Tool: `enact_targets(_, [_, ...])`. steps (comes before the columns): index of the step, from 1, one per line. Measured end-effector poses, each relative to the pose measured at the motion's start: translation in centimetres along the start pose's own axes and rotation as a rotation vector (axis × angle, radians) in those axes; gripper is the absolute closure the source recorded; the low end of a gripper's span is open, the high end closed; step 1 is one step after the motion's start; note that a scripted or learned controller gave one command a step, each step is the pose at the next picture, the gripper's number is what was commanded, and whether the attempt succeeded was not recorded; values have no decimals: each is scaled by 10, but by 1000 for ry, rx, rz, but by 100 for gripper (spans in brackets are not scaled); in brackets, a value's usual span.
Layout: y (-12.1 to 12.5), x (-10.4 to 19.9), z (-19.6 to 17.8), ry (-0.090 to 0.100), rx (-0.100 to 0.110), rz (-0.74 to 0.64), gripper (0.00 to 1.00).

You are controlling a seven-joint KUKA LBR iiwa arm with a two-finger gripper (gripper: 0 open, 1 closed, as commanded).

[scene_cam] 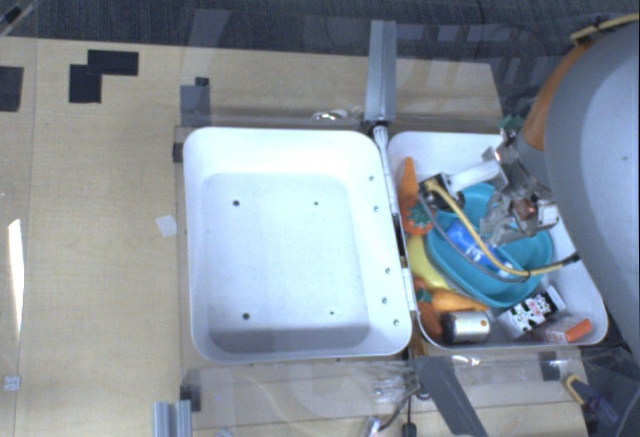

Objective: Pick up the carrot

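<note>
Over the right bin (450, 140), the gripper (503, 213) hangs above the far right part of a blue bowl (460, 265). Its state cannot be told from this view, and nothing is seen held. The grey arm (600, 155) enters from the right and covers that bin's right edge.

The bowl sits in the middle of the right bin, tilted among other items. The carrot (407, 185) lies left of the bowl, lengthwise along the bin's left wall, well apart from the gripper. A yellow item (425, 270) lies against the bowl's near left side, partly under it. An orange piece (452, 302) lies just near of the bowl, and a small can (465, 327) lies on its side beside that piece, close to the near wall. A black-and-white item (530, 310) rests to the right of the can, with a small orange item (578, 330) in the near right corner.

The left bin (280, 135) adjoins the right bin, wall to wall.
</note>
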State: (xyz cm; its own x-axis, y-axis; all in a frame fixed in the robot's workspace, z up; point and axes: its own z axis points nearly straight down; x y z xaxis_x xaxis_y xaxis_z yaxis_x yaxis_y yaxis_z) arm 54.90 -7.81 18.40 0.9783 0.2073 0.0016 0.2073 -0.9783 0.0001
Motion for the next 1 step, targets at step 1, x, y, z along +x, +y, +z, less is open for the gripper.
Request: enact_targets(1, [22, -22, 93, 9, 7, -64, 100])
